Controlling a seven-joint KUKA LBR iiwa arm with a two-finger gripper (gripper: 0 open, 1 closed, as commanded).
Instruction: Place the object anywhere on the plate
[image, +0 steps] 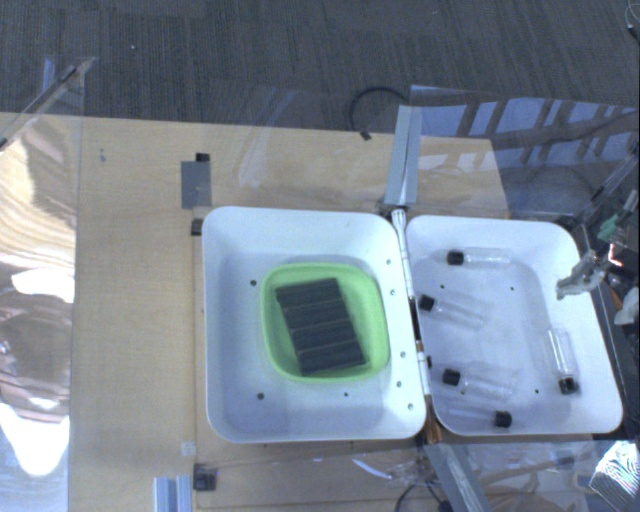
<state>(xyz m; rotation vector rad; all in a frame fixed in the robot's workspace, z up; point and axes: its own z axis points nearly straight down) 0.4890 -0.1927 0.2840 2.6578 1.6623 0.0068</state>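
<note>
Two shallow white bins sit side by side on the pale wooden worktop (130, 330). The left bin (225, 400) holds one square green plate (275, 345) carrying one dark ribbed rectangular block (320, 326). The right bin (590, 400) holds about five clear plastic tubes with black caps (478, 258), scattered. Grey carpet lies at the far side. At the right edge, a metal part of the arm (585, 272) overhangs the right bin; whether its fingers are clenched cannot be told.

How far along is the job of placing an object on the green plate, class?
Done: a dark ridged block already lies on the green plate in the left bin. In hand: nothing visibly; the gripper sits at the right bin's right edge, with no object seen between its fingers. Left: several clear vials with black caps lie in the right bin.
</note>
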